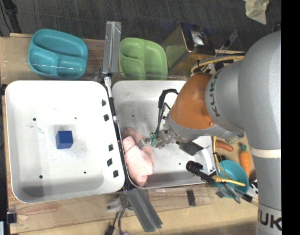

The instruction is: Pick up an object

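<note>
- Clearly, the arm (247,97) reaches in from the right and bends low over the right bin (140,89), probably because the nearest thing to grasp lies there.
- At its tip, the gripper (152,141) is just beside the upper edge of a pink soft object (138,161), maybe touching it. The tip is small and partly hidden under the wrist, so I cannot tell how it is set, and I see nothing held in it.
- This pink object lies in the lower left corner of the right bin, against the wall that divides the two bins. I judge this makes the grasp harder, since the wall leaves little room on that side.
- A blue cube (64,139) sits alone in the left bin (22,94), well apart from the gripper.
- Counting: two white bins, one pink object, one blue cube.
- Behind the bins, one teal tray (57,53) and one green tray (143,58) rest on the bench, out of the work.
</note>
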